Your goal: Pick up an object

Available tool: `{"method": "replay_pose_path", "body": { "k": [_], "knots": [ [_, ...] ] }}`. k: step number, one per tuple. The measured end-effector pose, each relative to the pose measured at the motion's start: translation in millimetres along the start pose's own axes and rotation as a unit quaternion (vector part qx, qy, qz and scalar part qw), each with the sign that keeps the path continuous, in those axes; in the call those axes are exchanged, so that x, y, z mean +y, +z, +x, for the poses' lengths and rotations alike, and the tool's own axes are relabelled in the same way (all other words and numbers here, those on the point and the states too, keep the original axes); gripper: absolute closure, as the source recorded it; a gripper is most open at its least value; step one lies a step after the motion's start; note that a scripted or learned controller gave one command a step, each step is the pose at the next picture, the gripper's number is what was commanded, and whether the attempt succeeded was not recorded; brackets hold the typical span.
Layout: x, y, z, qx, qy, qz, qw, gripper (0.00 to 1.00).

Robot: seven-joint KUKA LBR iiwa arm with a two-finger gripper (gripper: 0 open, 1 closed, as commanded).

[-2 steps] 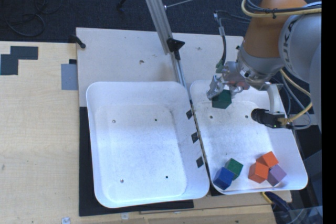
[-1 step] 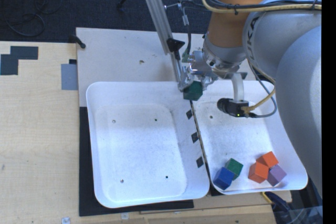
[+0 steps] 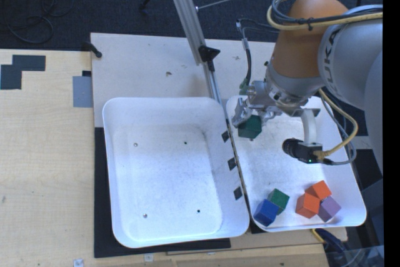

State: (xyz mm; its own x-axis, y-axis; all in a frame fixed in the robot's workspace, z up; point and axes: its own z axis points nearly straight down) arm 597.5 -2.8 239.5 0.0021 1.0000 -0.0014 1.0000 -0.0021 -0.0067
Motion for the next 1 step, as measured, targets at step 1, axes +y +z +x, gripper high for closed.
{"method": "replay_pose_path", "body": {
  "k": [1],
  "knots": [
    [-92.5,22.0,59.5,0.002,-0.003,0.003,1.0000,1.00]
  ]
}}
